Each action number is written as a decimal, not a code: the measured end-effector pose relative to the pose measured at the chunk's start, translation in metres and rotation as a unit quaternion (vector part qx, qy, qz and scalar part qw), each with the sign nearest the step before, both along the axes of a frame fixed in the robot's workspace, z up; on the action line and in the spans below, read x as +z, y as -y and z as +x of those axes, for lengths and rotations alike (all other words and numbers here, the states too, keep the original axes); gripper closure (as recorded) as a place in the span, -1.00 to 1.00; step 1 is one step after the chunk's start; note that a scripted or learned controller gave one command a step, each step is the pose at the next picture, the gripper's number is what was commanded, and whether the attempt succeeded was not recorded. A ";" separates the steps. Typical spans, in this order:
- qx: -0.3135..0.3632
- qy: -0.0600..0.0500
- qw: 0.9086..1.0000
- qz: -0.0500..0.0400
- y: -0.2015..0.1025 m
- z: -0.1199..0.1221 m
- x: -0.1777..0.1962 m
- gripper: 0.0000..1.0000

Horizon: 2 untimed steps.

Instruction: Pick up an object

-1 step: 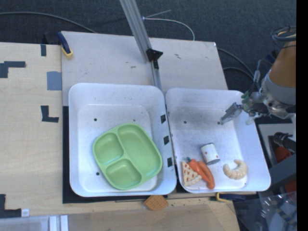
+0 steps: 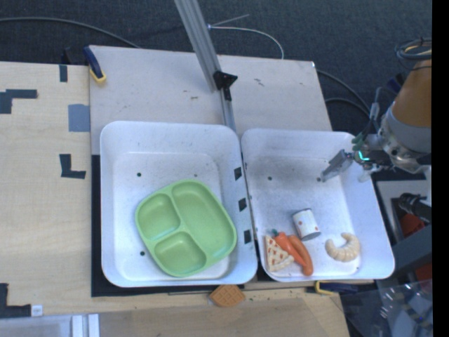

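Objects for picking are gathered in the near end of the right white bin (image 2: pixel 365 209): a small white cylindrical can (image 2: pixel 305 224), an orange plastic carrot (image 2: pixel 296 251) lying against a tan waffle-patterned wedge (image 2: pixel 276 253), and a pale curled shrimp-shaped toy (image 2: pixel 344 247) just beside them. A green three-compartment plastic plate (image 2: pixel 185 227) is seen in the left white bin (image 2: pixel 116 188). The jaws (image 2: pixel 335 166) are held over the far right part of the right bin, well apart from the objects; nothing is seen between them, and whether they are apart or together cannot be told.
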State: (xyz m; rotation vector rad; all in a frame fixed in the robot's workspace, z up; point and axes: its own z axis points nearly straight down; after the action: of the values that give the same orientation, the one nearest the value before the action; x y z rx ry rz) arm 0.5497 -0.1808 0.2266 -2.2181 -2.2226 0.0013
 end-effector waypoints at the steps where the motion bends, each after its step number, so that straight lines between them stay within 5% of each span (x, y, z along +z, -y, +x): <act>1: 0.000 -0.002 1.000 0.000 -0.006 0.001 -0.045 -1.00; 2: 0.000 -0.003 1.000 0.000 -0.016 0.003 -0.096 -1.00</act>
State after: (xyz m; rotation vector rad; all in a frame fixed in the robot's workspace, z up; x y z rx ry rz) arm 0.5523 -0.1649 0.1308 -2.2153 -2.2191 0.0064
